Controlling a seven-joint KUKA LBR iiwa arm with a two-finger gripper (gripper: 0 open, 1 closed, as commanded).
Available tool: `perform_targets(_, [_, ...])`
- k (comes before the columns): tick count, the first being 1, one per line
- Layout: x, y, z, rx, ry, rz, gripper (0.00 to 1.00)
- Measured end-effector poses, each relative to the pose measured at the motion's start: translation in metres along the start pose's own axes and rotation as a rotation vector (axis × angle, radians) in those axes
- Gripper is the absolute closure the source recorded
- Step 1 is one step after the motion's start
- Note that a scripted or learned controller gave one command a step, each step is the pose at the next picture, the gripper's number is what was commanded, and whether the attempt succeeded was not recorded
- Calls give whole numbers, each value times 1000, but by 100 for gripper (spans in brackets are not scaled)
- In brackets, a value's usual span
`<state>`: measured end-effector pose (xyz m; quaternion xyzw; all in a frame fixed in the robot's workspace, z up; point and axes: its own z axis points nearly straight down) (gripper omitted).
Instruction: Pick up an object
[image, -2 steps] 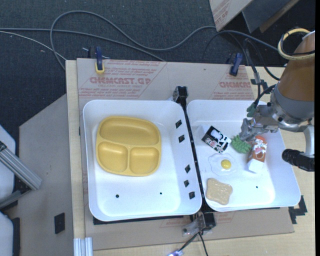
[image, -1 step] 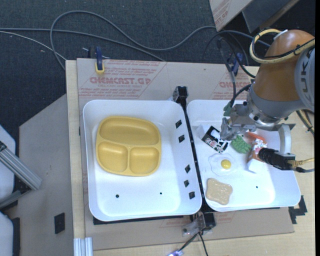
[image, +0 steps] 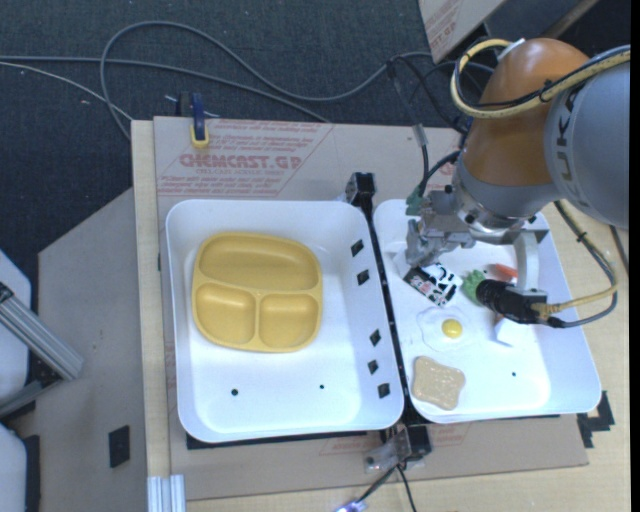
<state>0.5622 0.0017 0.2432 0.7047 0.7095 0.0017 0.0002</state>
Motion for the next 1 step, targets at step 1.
perform_targets(1, [61, 19, 5, 1, 0, 0, 100])
